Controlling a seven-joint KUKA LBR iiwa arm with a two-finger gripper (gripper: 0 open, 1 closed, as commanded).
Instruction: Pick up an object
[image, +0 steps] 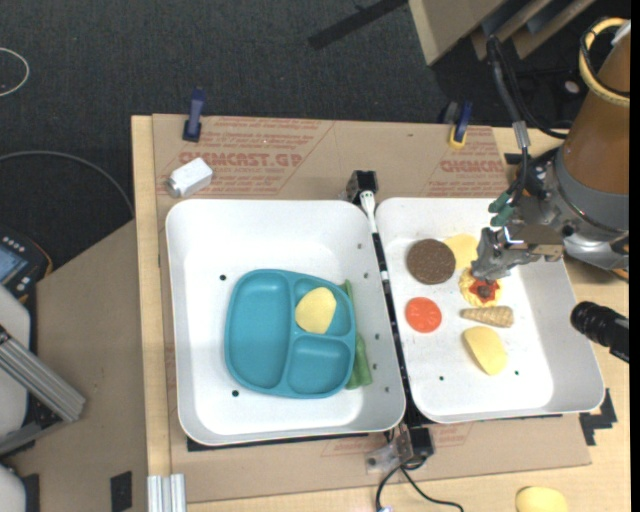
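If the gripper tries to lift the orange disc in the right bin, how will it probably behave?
The orange disc looks flat and thin, so fingers may slide over it instead of catching its edge. It seems rigid and light. Lying flat on the right bin, it should not roll, only skid when pushed.

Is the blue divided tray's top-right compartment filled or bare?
Filled: a pale yellow rounded piece lies in that compartment of the blue divided plastic tray.

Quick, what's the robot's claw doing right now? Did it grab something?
Gripper: down over a small red and yellow toy in the right bin; a grab cannot be told.
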